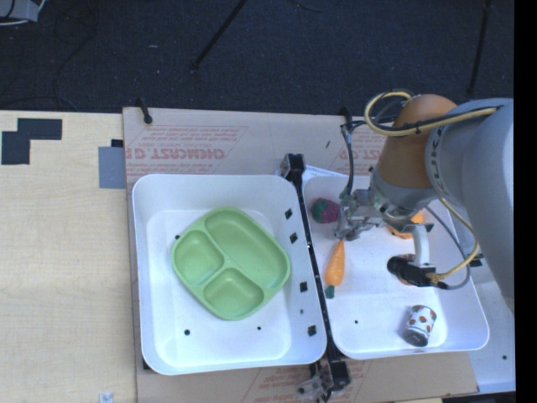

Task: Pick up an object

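Hovering low over the right bin [470, 330], gripper [351, 225] — finger state impossible to tell — just above the carrot [336, 264], beside a purple-green ball [324, 211]. Small patterned cup [419, 323] lying near the front corner; green divided plate [230, 261] in the left bin [159, 326].

Grey arm [470, 166] from the right — tool [351, 223] low, pointing left

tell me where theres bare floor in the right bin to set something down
Bare floor lies in the right bin between the carrot and the small cup, toward the near rim. The far half is crowded: gripper, purple ball and carrot.
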{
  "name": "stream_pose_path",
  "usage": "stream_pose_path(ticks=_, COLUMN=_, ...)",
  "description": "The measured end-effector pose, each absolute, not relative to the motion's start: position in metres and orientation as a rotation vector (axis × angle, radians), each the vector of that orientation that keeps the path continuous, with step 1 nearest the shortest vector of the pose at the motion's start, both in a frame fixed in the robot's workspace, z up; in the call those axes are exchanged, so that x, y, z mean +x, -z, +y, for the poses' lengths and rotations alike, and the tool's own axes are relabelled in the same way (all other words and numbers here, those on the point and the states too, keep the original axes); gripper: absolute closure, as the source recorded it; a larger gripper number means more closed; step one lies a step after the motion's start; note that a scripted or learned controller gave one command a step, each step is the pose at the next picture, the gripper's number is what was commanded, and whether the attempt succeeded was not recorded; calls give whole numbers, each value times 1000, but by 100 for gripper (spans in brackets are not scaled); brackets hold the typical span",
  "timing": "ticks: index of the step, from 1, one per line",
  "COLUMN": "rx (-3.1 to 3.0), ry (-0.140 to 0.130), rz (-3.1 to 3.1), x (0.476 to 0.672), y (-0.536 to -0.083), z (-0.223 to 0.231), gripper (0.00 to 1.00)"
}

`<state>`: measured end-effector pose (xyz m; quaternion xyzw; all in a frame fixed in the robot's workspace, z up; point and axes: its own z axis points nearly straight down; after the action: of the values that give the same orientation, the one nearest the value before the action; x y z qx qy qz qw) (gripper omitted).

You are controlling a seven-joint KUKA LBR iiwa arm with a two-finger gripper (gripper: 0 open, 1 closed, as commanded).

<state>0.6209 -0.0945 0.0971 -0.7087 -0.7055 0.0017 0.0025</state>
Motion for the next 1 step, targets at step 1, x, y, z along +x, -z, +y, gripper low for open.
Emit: stream_pose_path(ticks=1, rx=-2230, ry=2, rz=-2216, x=619, y=-160, z=-96, gripper=100)
